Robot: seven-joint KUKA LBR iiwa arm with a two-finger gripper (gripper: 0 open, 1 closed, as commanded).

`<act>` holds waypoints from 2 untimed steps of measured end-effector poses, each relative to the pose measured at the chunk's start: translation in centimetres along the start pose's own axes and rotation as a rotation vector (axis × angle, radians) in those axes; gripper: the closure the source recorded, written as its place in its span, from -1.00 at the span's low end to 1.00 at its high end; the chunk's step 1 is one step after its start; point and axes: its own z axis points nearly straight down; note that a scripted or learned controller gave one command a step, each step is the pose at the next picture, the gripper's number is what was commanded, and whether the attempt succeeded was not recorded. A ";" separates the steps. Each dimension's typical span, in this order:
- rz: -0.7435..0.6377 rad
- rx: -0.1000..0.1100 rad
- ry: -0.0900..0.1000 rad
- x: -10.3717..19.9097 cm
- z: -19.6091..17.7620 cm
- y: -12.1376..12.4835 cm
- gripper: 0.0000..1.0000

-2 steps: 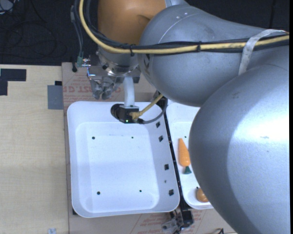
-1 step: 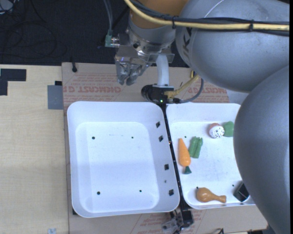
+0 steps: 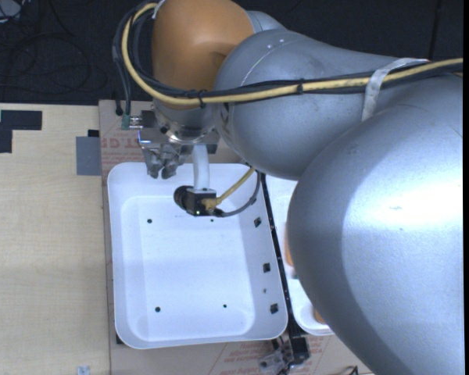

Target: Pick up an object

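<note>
My gripper (image 3: 162, 165) hangs over the far rim of the left white bin (image 3: 129, 272), under the arm's orange band (image 3: 195, 37). I see no object between its tips. Just to its right, a white stem ends in a small black part (image 3: 191, 201) with a yellow cable, over the bin's far floor. In the right bin (image 3: 301, 311), two slivers of an orange thing (image 3: 289, 258) (image 3: 319, 316) peek out from beneath the arm; I cannot make out their shape.
The grey arm (image 3: 359, 170) covers nearly all of the right bin and the view's right half. A black divider strip (image 3: 275, 248) runs between the bins. Pale wooden bench (image 3: 39, 248) lies to the left, with dark patches (image 3: 86, 155) near its far edge.
</note>
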 end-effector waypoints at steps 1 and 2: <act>0.002 -0.023 0.007 -0.3 -13.2 0.2 1.00; 0.002 -0.006 0.000 -0.1 -9.0 0.0 1.00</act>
